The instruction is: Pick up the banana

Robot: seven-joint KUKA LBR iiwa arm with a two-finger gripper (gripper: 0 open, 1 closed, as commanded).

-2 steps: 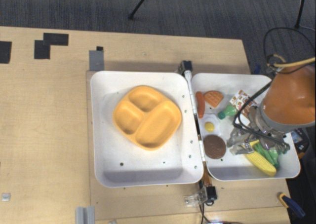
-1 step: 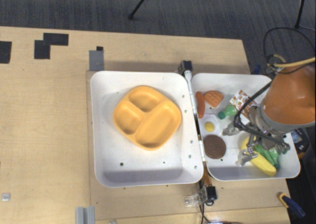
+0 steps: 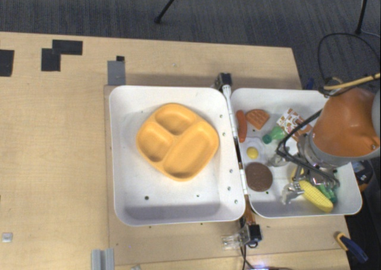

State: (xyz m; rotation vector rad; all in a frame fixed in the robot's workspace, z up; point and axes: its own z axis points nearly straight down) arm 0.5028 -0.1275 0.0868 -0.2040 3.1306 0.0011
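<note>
Seen from above, two shallow white bins are set side by side on a wooden bench (image 3: 53,162). The left bin (image 3: 128,203) is occupied by an orange three-compartment plate (image 3: 177,140), which lies near its middle. The right bin (image 3: 348,203) is entered from the right by the grey arm, whose orange band (image 3: 348,123) covers much of the bin's right half.

The gripper (image 3: 306,181) is lowered into the front right part of that bin, directly over a yellow, elongated object taken to be the banana (image 3: 317,196); its surface looks bumpy, so it cannot be named with certainty. That object lies on the bin floor near the front wall, angled toward the front right corner. Whether the gripper is parted or closed cannot be told, and no object is seen to be lifted.

Beside it, to the left, a brown disc (image 3: 259,176) lies flat. Further back, a small yellow ball (image 3: 252,153), a red sausage (image 3: 241,125), an orange-brown piece (image 3: 258,118), a green item (image 3: 274,136) and a printed packet (image 3: 290,120) are scattered.
</note>
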